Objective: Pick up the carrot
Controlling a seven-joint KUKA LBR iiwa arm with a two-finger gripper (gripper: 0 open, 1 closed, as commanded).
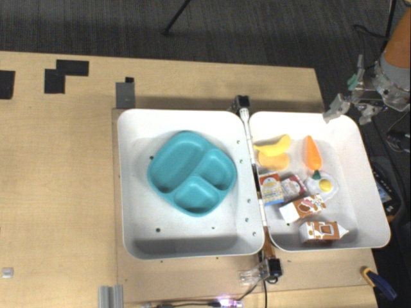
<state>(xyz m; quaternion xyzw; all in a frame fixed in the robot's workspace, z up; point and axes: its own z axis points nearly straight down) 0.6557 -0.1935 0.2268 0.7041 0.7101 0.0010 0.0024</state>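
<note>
Carrot (312, 152) lies in the right bin (359, 172), toward that bin's 12 o'clock end, its orange body running roughly along the 12-to-6 line with a green tip at the 6 o'clock end. At its 9 o'clock sits a yellow banana-like piece (274, 147) on top of an orange-yellow block (273, 161). Just past the carrot's 6 o'clock end is a small clear packet with a yellow centre (323, 185). Further toward 6 o'clock lie a red-and-white packet (280, 188), a brown carton (307, 206) and another brown carton (321, 231) near the bin's 6 o'clock rim.

The left bin (135, 172) holds a teal divided plate (191, 172) near its middle. Both bins rest on the pale wooden table (58, 191).

The end effector (358, 102) hangs outside the right bin, off its 1 o'clock corner, well apart from the carrot, with the orange-banded arm (397, 50) rising toward 2 o'clock. Nothing sits between its tips; whether they are spread or pressed together I cannot tell from this angle.
</note>
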